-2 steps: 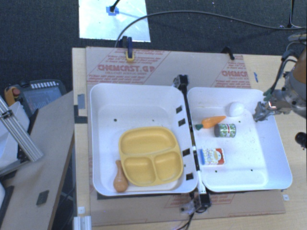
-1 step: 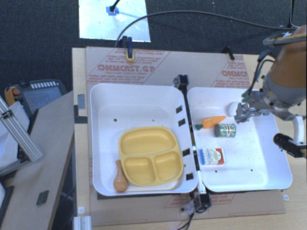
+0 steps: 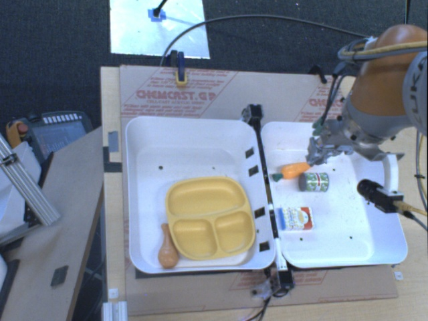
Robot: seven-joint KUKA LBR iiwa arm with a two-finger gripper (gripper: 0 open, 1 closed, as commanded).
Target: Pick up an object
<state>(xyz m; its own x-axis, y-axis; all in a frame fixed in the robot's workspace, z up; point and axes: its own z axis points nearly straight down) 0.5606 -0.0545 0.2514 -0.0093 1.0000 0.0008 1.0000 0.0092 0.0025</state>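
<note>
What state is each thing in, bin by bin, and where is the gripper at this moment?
Yellow divided tray: flat in the left bin, compartments bare.
Wooden spoon: lying by the tray's lower left corner.
Carrot: on its side in the right bin.
Small can: on its side, just below the carrot.
Small box: flat, label up.
Gripper: low over the carrot's right end; grasp not discernible.

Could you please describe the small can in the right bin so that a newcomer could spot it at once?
Look in the right bin, near its middle, just below the gripper. The small can lies on its side beside an orange carrot; it alone is grey and cylindrical, unlike the flat white packet nearer the camera.
</note>
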